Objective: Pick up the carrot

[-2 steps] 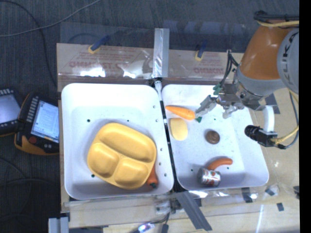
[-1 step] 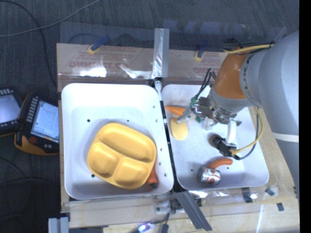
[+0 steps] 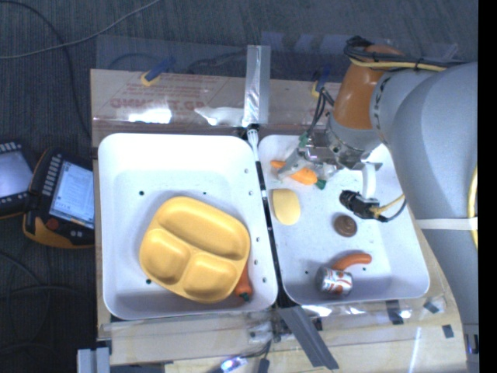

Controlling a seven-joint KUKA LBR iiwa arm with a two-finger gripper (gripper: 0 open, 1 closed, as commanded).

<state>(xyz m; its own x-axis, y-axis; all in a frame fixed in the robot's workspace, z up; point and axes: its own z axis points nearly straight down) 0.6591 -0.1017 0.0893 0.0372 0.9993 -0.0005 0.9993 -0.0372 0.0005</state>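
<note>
Where the gripper [image 3: 307, 164] meets the carrot [image 3: 304, 176] in the right bin [image 3: 404, 278], its fingers blur together; grip state unreadable. Carrot partly covered.

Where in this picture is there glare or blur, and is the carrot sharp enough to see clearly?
Camera view: glare whitens the tape strip and the right bin near the arm; the carrot under the gripper is small and slightly soft; the yellow tray is evenly lit.
</note>
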